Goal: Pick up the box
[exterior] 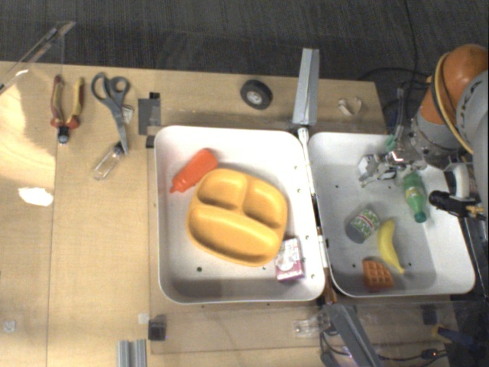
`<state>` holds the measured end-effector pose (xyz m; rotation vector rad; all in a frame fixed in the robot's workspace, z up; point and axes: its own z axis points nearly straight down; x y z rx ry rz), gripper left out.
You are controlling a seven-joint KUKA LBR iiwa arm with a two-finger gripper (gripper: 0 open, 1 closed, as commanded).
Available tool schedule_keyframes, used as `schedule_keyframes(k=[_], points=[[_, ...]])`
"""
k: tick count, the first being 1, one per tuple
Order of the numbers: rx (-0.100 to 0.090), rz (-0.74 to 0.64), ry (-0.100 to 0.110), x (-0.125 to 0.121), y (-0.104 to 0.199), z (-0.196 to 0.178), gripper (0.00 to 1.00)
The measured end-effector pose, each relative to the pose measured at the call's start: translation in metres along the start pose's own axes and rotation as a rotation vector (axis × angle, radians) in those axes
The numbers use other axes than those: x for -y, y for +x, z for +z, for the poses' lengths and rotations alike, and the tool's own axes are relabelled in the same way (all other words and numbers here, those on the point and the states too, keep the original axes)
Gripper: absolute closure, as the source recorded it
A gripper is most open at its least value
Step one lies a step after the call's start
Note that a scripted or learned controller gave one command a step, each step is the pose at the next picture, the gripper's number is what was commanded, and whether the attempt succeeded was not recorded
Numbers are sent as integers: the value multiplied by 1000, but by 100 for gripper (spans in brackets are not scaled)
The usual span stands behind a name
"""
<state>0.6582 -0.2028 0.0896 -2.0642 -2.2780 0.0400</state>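
The box point(289, 258) is small, pink and white, and lies in the left bin point(170, 205) at its front right corner, against a big yellow moulded piece point(238, 215). My gripper point(374, 168) hangs over the back of the right bin point(336, 205), well to the right of the box and further back. Its silver fingers point left and stand open with nothing between them.
An orange-red bottle point(193, 170) lies at the back left of the left bin. The right bin holds a green bottle point(415, 194), a small can point(364, 223), a banana point(390, 245) and a brown waffle point(377, 274). Scissors point(115, 105) and pliers point(65, 105) lie on the bench.
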Motion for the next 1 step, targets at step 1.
schedule_keyframes(k=[1], points=[[33, 3, -1, 5, -13, -9, 100]])
